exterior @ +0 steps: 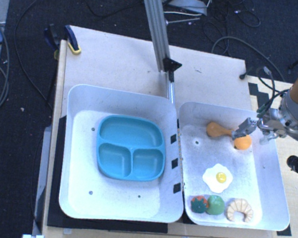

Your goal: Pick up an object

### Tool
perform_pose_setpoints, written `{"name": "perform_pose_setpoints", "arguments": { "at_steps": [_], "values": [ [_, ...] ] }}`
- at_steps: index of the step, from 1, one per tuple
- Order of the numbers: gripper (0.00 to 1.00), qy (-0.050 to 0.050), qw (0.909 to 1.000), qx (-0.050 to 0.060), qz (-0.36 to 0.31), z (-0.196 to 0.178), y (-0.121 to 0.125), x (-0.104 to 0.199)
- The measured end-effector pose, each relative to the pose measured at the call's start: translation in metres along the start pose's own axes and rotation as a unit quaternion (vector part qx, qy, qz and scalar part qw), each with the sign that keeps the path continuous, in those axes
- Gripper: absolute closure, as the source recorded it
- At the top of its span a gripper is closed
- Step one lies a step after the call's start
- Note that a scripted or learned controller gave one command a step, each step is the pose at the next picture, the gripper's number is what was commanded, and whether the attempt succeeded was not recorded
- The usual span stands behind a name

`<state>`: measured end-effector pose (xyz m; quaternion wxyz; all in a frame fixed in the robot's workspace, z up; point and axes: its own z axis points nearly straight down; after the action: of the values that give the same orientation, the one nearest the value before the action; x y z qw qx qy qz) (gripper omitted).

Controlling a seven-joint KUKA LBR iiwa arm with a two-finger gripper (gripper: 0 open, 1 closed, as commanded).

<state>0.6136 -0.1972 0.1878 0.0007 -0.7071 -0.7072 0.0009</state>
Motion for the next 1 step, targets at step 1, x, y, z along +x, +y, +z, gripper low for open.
{"name": "perform_pose_setpoints", "arguments": {
  "at_steps": [1],
  "values": [
    [0.0,0.0,1.0,0.0,0.001,0.0507,-0.0009,-0.0097]
  ]
}}
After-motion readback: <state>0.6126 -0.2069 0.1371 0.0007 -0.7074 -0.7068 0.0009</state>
